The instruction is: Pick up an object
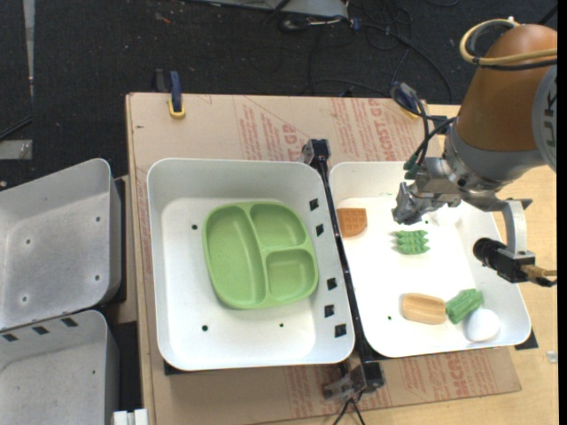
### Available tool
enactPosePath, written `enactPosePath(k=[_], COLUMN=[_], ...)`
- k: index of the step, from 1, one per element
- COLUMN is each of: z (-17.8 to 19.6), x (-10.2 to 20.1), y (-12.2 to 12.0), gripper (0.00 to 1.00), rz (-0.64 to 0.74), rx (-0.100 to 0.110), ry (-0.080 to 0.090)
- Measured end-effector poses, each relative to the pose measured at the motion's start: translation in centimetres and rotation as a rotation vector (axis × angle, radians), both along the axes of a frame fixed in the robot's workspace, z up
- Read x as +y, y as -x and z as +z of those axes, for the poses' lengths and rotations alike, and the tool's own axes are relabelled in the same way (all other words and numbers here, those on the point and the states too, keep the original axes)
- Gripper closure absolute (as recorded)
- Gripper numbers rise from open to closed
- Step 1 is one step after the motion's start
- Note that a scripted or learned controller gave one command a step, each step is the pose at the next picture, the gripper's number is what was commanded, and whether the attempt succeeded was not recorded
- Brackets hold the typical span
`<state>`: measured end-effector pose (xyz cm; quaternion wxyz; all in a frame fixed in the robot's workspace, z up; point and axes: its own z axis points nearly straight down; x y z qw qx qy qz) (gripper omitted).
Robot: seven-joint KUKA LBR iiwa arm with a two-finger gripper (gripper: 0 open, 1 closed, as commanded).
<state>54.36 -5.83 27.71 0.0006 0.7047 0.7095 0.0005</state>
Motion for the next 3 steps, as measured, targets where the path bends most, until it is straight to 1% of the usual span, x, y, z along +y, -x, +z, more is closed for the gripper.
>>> enactPosePath(k=[2,3], z=[-0.9,-2.4], x=[8.7,14.0], y=[-5.0,-7.1], gripper=[1.00,1.00], rz=[0.000,0.001], rx=[-0.001,0.000], ry=[0.000,-0.001])
